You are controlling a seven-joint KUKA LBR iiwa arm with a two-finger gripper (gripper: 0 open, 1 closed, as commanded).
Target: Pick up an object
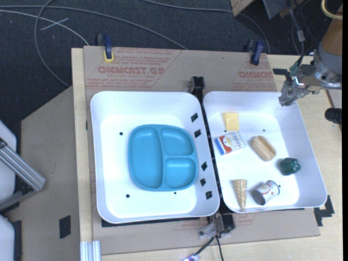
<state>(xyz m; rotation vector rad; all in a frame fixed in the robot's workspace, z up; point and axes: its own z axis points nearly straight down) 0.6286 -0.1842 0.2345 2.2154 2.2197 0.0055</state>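
Objects for picking lie loose in the right white bin: a pale yellow cheese wedge near the bin's far-left part, a small red, white and blue carton just in front of it, a tan bread-roll-shaped piece to that carton's right, a dark green rounded item near the right wall, a tan waffle cone at the near edge, and a grey-and-white can with red markings lying on its side just beside the cone. None of them touch, except perhaps the cone and can, which sit close.

Left white bin holds a blue plastic divided plate with three compartments, roughly centred.

Claw hangs over the far-right corner of the right bin, at the rim, well apart from every item. Nothing sits between its fingers; whether they are spread or closed cannot be told from this angle.

Tabletop is a brown printed board, clamped at its far edge by two blue clamps.
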